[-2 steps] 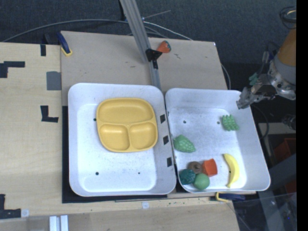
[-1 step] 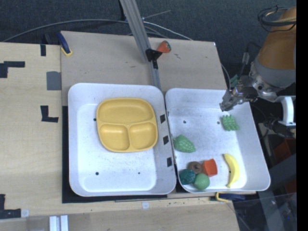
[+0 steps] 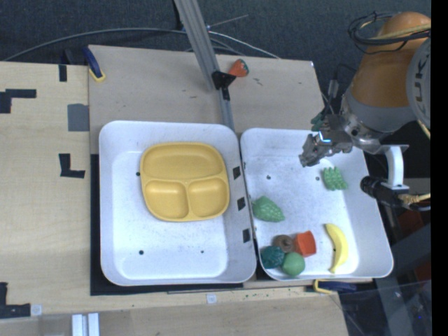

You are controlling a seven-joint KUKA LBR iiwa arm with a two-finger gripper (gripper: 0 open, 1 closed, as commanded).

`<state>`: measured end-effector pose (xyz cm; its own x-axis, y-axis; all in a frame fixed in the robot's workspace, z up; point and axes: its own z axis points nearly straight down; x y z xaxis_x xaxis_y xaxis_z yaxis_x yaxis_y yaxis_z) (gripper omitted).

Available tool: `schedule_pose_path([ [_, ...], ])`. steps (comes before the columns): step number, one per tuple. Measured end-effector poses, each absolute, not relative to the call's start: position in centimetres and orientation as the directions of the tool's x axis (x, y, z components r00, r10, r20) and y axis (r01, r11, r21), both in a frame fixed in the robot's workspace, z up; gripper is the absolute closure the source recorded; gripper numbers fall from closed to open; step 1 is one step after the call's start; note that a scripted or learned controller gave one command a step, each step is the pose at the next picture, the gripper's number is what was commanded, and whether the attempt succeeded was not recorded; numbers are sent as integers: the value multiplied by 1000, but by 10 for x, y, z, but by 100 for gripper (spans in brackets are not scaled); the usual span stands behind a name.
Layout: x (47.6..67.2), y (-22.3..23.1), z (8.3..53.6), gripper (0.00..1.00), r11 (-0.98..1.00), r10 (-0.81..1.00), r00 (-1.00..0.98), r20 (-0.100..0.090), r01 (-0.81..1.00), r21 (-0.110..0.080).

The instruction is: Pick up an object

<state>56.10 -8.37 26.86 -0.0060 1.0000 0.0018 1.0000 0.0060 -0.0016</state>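
Observation:
My gripper (image 3: 312, 157) hangs over the upper part of the right bin (image 3: 280, 152), reaching in from the right. Just below and right of it lies a small green bunch of grapes (image 3: 334, 178), apart from the gripper. A larger green leafy piece (image 3: 267, 209) lies at the bin's left side. At the bin's front sit a brown ring-shaped piece (image 3: 283, 243), an orange-red block (image 3: 306, 243), a dark teal lump (image 3: 272, 257), a green ball (image 3: 293, 264) and a yellow banana (image 3: 337, 247). Nothing shows between the fingers.
The left bin (image 3: 119, 187) holds a yellow divided plate (image 3: 185, 180). A grey pole (image 3: 199, 37) slants down to the bins' shared back edge, with an orange-tipped clamp (image 3: 239, 67) beside it. The arm's grey and orange body (image 3: 388, 75) stands over the right side.

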Motion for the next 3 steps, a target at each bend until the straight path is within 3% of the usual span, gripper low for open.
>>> schedule_pose_path([
  [3,529,59,232,100,7,1000,-7,1,1000,-5],
])
